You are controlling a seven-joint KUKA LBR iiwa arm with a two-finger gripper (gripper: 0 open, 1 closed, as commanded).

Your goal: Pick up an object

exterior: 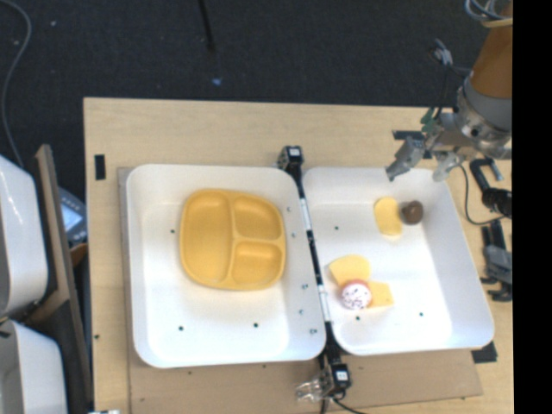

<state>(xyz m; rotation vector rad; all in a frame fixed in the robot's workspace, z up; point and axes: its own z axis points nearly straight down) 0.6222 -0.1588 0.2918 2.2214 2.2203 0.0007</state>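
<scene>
I'm seeing the wooden table (216, 132) carrying two white bins side by side. The left bin (155, 317) is holding a yellow divided plate (231, 238) near its middle. A black clip (291, 155) is sitting at the bins' far seam, another clip (335, 374) at the near seam.

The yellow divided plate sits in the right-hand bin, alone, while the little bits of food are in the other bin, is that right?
Not quite. The camera view shows the yellow divided plate alone in the left-hand bin, not the right-hand one. The little bits of food are indeed in the other bin, on the right, near where the pincer hangs over its far edge.
</scene>
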